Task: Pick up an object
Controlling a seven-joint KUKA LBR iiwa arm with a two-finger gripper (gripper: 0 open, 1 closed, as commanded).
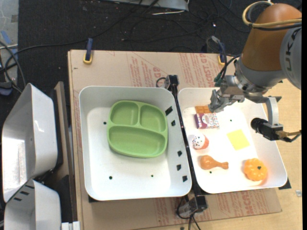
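The right bin (268, 176) holds a small purple and orange box (206, 119), a white ball with red marks (199, 141), an orange toy drumstick (213, 163), a flat yellow square (238, 139) and an orange pumpkin toy (254, 169). My gripper (216, 103) hangs over the bin's far left part, just above and behind the box, with the arm reaching in from the right. Its fingertips sit close to the box's far edge; nothing shows between them.
The left bin (96, 176) holds a green divided plate (138, 128). A black divider with clips (178, 128) runs between the bins. Spare white bins (26, 133) stand off the bench at the left. A black part on the arm (266, 127) overhangs the right bin's right side.
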